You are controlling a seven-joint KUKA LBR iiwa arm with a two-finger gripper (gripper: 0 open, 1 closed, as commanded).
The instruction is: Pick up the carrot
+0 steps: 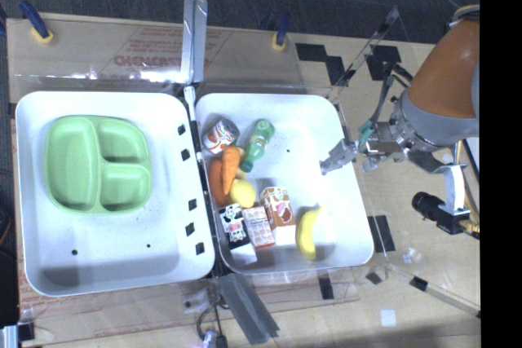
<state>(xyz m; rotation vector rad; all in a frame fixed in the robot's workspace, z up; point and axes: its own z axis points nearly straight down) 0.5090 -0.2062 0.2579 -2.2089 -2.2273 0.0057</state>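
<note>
The orange carrot [224,173] lies in the left part of the right bin [314,122], pointing toward the bin's near-left side. It rests against a yellow lemon [242,192] and a green bottle [255,144]. My gripper [341,157] hangs over the right rim of that bin, well to the right of the carrot, with nothing seen in it.
A striped can [218,134] sits just beyond the carrot. Small cartons [258,226] and a banana [307,232] crowd the bin's near side. The left bin [33,248] holds a green divided plate [98,163]. The right bin's far-right floor is bare.
</note>
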